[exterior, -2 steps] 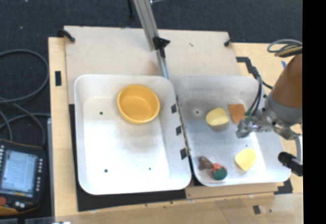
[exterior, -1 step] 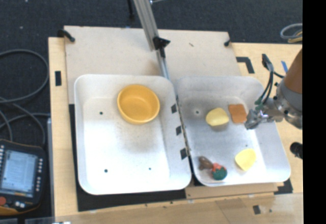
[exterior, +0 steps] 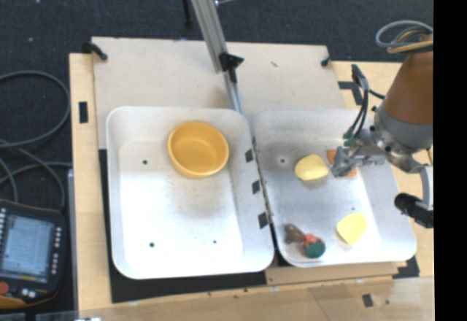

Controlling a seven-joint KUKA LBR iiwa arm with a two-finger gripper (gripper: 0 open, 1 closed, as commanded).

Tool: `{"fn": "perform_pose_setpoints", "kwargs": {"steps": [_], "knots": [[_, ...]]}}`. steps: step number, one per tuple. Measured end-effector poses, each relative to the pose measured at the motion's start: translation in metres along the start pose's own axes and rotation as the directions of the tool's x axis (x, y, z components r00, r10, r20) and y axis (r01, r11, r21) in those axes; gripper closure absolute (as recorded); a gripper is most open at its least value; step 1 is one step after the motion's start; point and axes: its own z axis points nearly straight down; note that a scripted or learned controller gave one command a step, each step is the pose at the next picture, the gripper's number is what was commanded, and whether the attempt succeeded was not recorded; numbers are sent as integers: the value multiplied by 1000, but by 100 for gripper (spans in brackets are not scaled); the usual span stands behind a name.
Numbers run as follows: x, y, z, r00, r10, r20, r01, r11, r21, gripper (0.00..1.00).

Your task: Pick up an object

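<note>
In the right bin [exterior: 379,239], the gripper [exterior: 344,166] hung low beside a small orange object [exterior: 333,157], just right of a pale yellow rounded piece [exterior: 311,168]; whether it gripped anything could not be told. Nearer the front lay a yellow wedge-like piece [exterior: 352,227], and toward the near-left corner a brown item [exterior: 294,233] touching a green and red one [exterior: 314,246]. The left bin [exterior: 146,239] held a yellow bowl [exterior: 198,149] upright in its far half.
</note>
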Motion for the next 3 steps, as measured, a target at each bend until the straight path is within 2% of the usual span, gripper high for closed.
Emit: {"fn": "perform_pose_setpoints", "kwargs": {"steps": [3], "knots": [[155,51,13,1000,0,-1,0,1000,2,100]]}}
